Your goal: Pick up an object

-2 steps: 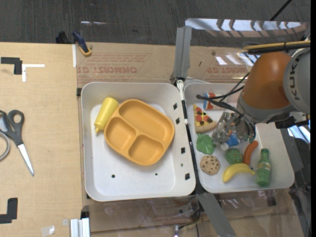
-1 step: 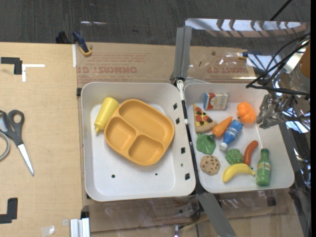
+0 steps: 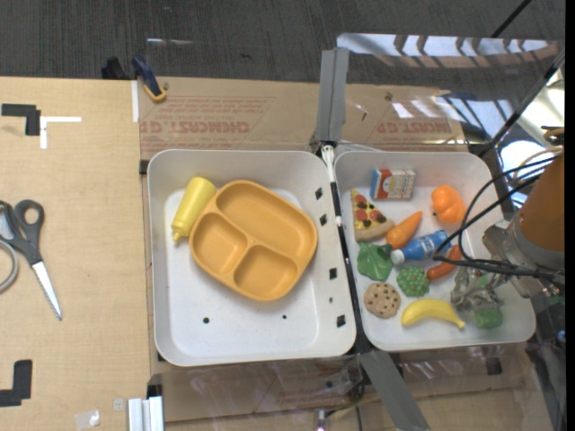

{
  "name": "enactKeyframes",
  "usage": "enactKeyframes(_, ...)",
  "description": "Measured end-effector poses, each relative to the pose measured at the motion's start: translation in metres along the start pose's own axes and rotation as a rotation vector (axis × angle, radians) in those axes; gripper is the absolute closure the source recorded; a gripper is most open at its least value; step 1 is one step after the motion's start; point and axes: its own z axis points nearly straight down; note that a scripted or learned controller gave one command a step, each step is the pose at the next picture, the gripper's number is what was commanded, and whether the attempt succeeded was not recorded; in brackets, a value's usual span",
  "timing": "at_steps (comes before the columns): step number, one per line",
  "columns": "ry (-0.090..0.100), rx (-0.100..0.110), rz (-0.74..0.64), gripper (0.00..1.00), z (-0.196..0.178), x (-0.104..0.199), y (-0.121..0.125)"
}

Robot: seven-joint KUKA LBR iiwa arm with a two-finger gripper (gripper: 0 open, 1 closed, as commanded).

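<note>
The right bin (image 3: pixel 503 335) holds several toy foods: a red-and-white carton (image 3: pixel 393 184), a pizza slice (image 3: pixel 367 215), an orange pepper (image 3: pixel 446 203), a carrot (image 3: pixel 404 228), a blue-and-white bottle (image 3: pixel 420 246), a green leaf (image 3: pixel 374 260), a cookie (image 3: pixel 382 300) and a banana (image 3: pixel 433 312). My gripper (image 3: pixel 473 292) is low in that bin's near right corner, just right of the banana. A small green object (image 3: pixel 488 316) lies right beside or under it, partly hidden. The view does not show anything held.
The left bin (image 3: pixel 180 330) holds a yellow three-compartment tray (image 3: pixel 254 238) and a yellow bottle (image 3: pixel 191 206) against its left side. Scissors (image 3: pixel 31 250) lie on the bench at far left. Black cables (image 3: pixel 490 214) cross above the right bin's right side.
</note>
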Motion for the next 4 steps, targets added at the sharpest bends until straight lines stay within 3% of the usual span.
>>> enactKeyframes(1, 0.0, 0.0, -0.001, 0.0, 0.0, 0.0, 0.0)
enactKeyframes(2, -0.001, 0.0, 0.03, 0.0, 0.0, -0.083, 0.026)
enactKeyframes(3, -0.001, 0.0, 0.294, 0.0, 0.0, -0.135, 0.071)
enactKeyframes(4, -0.007, 0.003, 0.292, 1.0, -0.011, -0.137, 0.07)
